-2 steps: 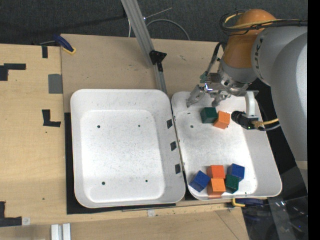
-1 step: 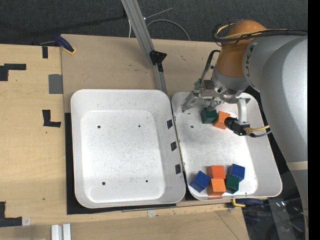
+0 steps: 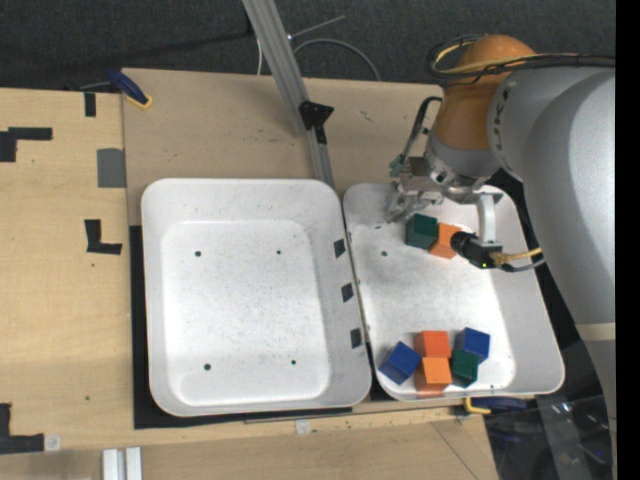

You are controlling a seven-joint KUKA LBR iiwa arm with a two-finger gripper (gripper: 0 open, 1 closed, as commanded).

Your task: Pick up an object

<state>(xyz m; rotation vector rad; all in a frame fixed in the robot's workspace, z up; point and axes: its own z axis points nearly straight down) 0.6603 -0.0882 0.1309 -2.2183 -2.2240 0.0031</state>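
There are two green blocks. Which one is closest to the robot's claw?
The green block at the far end of the right bin, just below the gripper and touching an orange block. The other green block sits in the near cluster.

Two white bins (image 3: 245, 193); two blue blocks (image 3: 400, 361), three orange blocks (image 3: 434, 343), two green blocks (image 3: 421, 232).

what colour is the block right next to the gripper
Dark green block, with a small orange block beside it, camera view.
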